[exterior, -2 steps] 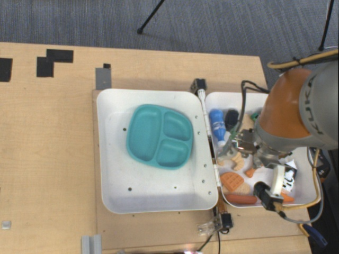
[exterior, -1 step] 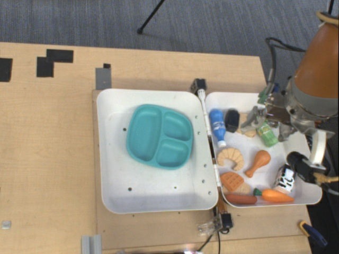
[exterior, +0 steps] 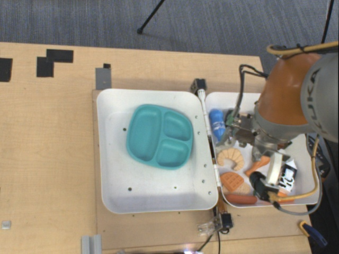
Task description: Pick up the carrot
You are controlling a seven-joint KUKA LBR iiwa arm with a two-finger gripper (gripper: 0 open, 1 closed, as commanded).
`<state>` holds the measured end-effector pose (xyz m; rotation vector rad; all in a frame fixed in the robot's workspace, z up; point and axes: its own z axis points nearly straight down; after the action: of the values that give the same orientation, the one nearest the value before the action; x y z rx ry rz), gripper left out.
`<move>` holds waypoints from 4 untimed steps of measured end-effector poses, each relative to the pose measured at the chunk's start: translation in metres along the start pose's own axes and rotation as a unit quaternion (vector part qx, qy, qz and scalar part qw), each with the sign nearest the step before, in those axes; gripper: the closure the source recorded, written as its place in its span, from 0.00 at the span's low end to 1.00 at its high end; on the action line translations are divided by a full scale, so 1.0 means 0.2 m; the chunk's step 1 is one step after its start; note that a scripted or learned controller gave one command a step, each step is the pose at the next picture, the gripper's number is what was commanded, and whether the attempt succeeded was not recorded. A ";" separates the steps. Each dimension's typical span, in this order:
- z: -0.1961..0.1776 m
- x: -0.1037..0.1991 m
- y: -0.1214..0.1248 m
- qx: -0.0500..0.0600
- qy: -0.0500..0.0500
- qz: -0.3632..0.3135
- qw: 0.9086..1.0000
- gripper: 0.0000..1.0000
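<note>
Although viewing both bins from above at a slant, cannot tell grip state of gripper (exterior: 258, 148): masked by grey and orange bulk of arm (exterior: 296, 97) reaching in from right. Logging gripper low over middle of right bin (exterior: 225, 101).

Located carrot (exterior: 258, 165) in right bin, toward its centre: small orange wedge on bin floor, just below gripper as seen in view, partly covered by robot hardware. Cannot say whether touching gripper or merely close to it.

Recording other contents of right bin, top to bottom along its left side:
- blue bottle (exterior: 216, 121) near upper left corner, lying along left wall;
- pale croissant-shaped toy (exterior: 231, 157) below bottle, just left of carrot, parted from it by a narrow strip of white floor;
- round orange waffle-textured piece (exterior: 233, 181) directly below croissant-shaped toy, near or touching it, cannot tell which;
- red sausage (exterior: 241, 199) lying along lower wall, just beneath waffle-textured piece.

Found left bin (exterior: 116, 163) holding teal divided plate (exterior: 159, 136): three compartments, sitting flat, slightly rotated, in upper middle of bin, apart from all walls.

Noting bins side by side with inner walls meeting, on pale wooden bench (exterior: 47, 142); grey carpet (exterior: 79, 9) beyond bench at top of view.
</note>
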<state>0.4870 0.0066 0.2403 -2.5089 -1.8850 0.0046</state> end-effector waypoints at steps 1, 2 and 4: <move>0.33 -0.43 0.18 -0.002 -0.001 -0.116 0.993 0.00; 0.76 -0.71 0.50 -0.010 0.000 -0.078 0.997 0.00; 0.16 -0.17 1.02 -0.011 0.001 -0.061 0.998 0.00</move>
<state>0.6729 -0.0830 0.2072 -2.4027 -2.0441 -0.0179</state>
